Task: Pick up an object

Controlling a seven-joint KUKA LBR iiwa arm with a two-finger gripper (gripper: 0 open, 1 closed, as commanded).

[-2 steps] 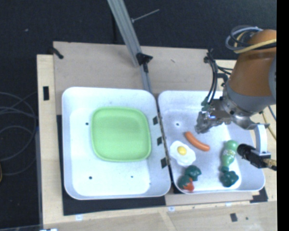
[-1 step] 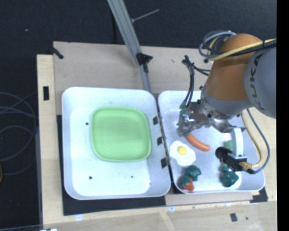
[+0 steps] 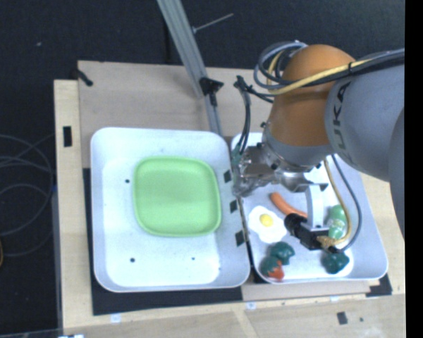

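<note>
The arm point(image 3: 352, 125) hangs over the right bin point(image 3: 364, 220). The left bin point(image 3: 109, 259) bears a plate point(image 3: 176, 196). The gripper point(image 3: 249, 169) sits by the right bin's left wall, and I cannot tell how far open it is. The egg point(image 3: 266, 224) lies just frontward of it, nearest.

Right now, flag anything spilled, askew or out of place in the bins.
Nothing stands out. The plate lies flat in the left bin; the egg, carrot and green toys sit inside the right bin.

Fried egg point(image 3: 266, 224) (yolk up) lies flat beside orange carrot point(image 3: 287, 205).
</note>
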